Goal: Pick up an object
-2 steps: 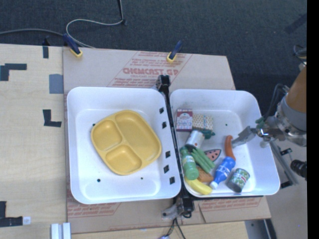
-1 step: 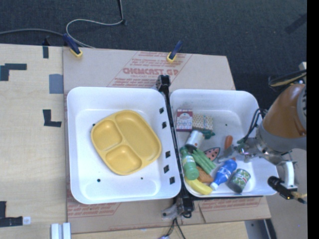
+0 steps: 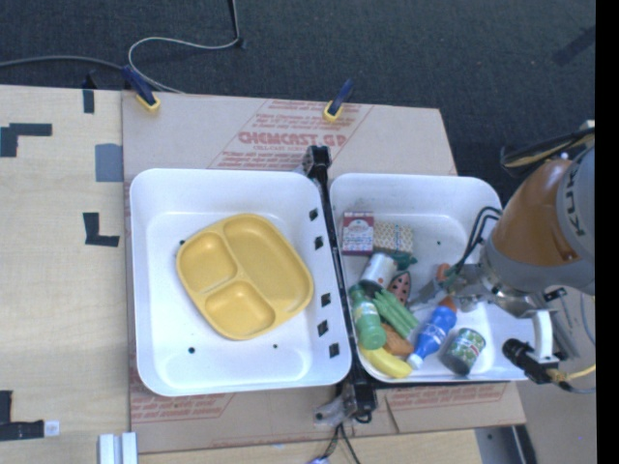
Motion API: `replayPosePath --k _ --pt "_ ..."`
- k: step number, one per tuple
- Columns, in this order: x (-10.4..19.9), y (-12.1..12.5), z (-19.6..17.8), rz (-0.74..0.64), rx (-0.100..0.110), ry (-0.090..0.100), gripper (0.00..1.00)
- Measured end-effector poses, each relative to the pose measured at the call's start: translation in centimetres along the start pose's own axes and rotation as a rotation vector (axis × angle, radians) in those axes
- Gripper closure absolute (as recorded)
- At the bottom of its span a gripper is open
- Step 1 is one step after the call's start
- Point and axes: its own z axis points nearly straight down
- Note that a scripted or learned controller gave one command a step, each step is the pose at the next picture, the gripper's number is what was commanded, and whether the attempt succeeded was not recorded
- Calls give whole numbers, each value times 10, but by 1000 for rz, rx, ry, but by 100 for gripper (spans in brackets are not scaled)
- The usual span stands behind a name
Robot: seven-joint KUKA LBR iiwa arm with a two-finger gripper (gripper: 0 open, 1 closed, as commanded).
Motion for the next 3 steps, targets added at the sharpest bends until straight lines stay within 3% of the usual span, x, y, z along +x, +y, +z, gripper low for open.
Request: replayPosePath --k 1,2,3 --pt "0 1 -10 0 -2 0 100" --pt "0 1 -10 0 -2 0 0" --pt "1 1 -19 -1 -1 1 100"
